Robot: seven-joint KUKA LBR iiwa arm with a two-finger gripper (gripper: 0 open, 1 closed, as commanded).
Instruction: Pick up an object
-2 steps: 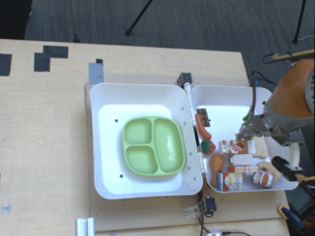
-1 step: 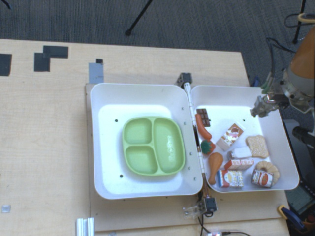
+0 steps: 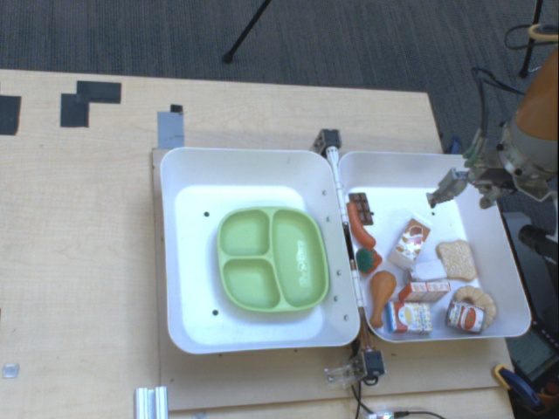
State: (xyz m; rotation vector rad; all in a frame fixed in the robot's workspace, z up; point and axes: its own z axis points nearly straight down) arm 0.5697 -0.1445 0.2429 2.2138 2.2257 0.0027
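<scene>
Above the upper right part of the right bin (image 3: 507,260), the fingers (image 3: 461,190) hang spread apart with nothing between them, clear of the contents, the grey arm (image 3: 533,138) with its orange band entering from the right. Below them in that bin lie the loose objects: a small carton (image 3: 410,241), a slice of bread (image 3: 457,260), a carrot (image 3: 361,231), a drumstick (image 3: 381,291), a bagel (image 3: 476,299) and a can (image 3: 465,319), clustered toward the lower half. The left bin (image 3: 188,234) beside it on the counter (image 3: 79,260) holds a green divided plate (image 3: 272,259) lying flat at its middle.
</scene>
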